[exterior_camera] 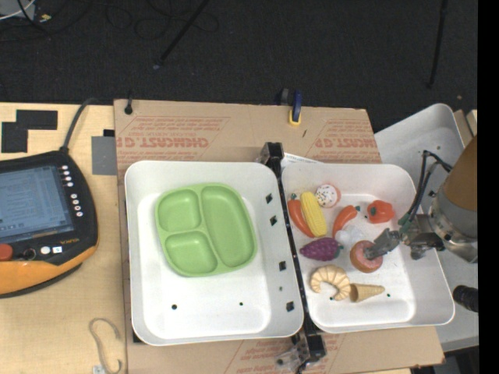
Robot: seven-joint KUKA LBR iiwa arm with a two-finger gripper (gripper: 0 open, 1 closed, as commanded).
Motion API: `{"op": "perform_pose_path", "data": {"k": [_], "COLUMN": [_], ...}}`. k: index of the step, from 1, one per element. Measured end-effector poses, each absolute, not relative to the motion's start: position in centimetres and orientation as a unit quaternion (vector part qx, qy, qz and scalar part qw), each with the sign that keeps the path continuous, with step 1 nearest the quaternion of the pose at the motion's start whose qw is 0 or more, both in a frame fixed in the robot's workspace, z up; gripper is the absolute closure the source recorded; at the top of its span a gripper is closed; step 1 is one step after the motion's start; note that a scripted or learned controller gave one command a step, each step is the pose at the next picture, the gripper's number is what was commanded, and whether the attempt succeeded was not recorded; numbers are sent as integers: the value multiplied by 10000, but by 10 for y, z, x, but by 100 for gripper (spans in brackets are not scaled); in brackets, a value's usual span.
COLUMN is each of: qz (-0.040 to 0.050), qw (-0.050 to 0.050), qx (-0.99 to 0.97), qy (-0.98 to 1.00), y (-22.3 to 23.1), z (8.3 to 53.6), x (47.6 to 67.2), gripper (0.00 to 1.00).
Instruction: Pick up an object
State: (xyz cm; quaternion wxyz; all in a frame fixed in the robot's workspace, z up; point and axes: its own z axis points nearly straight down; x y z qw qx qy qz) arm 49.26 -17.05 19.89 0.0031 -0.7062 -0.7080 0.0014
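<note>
The right bin (405, 306) holds several toy foods: a yellow corn cob (313, 213), an orange carrot (297, 216), a pink-and-white round piece (327, 195), an orange pepper (344, 219), a red tomato (380, 211), purple grapes (320, 248), a red-brown donut (363, 257), a croissant (330, 280) and an ice-cream cone (364, 291). My gripper (383, 244) reaches in from the right, low over the bin, its dark tip just at the donut's right edge.
The left bin (148, 302) carries a green divided plate (206, 229). A teach pendant (43, 220) lies on the bench at the far left. A blue-and-yellow clamp (295, 107) sits on the cardboard's far edge. Cables hang off the arm at the right.
</note>
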Motion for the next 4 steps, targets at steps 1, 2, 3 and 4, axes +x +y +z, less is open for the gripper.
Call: {"op": "perform_pose_path", "data": {"k": [1,2,3,4], "qz": [12,-33,-53,-48], "qw": [32,-35,-65,-59], "qx": [-7063,-7074,-7080,-7113], "qy": [-7079,-7068,-7061,-7028], "y": [-164,-168,-169,-172], "z": [155,117,112,121], "x": [492,489,492,491], "gripper": [0,0,0,100]}}
